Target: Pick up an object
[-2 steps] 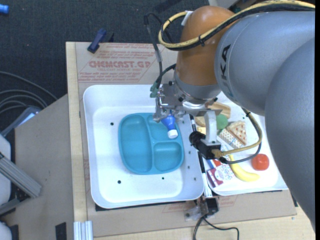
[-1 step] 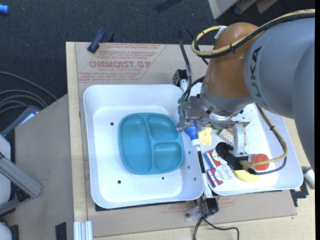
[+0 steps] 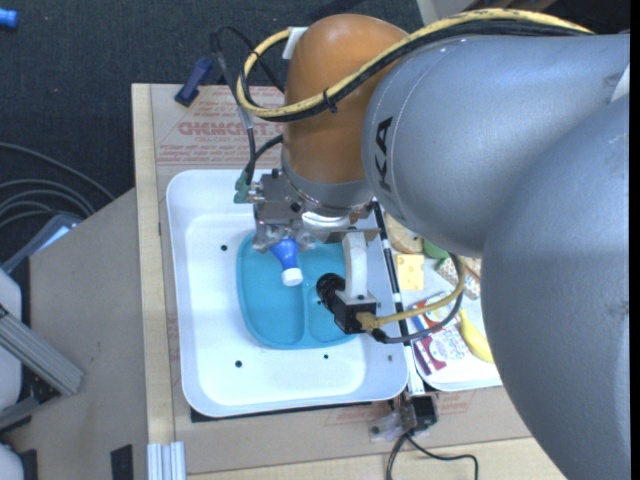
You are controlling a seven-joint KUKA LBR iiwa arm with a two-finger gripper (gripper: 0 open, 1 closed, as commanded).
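You have the grey arm with its orange band (image 3: pixel 335 78) down over the left shallow white plastic bin (image 3: pixel 200 298), and its gripper (image 3: pixel 278 236) sits low near the bin's middle, toward the far edge, right above the flat blue plastic tray-like dish (image 3: pixel 275 308) that lies on the bin floor. Just under the gripper you can see a small blue tube with a white cap (image 3: pixel 288 263), tilted, its cap end pointing toward the near edge and resting over the blue dish; its upper end runs up into the gripper, but whether the gripper is spread or clamped on it is hidden by the wrist, so you cannot tell. Judge the pick as mid-attempt: the approach and descent look done, while a secure grasp and the lift are not shown as done, since the tube is still down at the dish. In the right bin, near the edge shared with the left one, a heap of yellow and printed packets (image 3: pixel 455 343) lies partly under the arm, untouched as far as you can see
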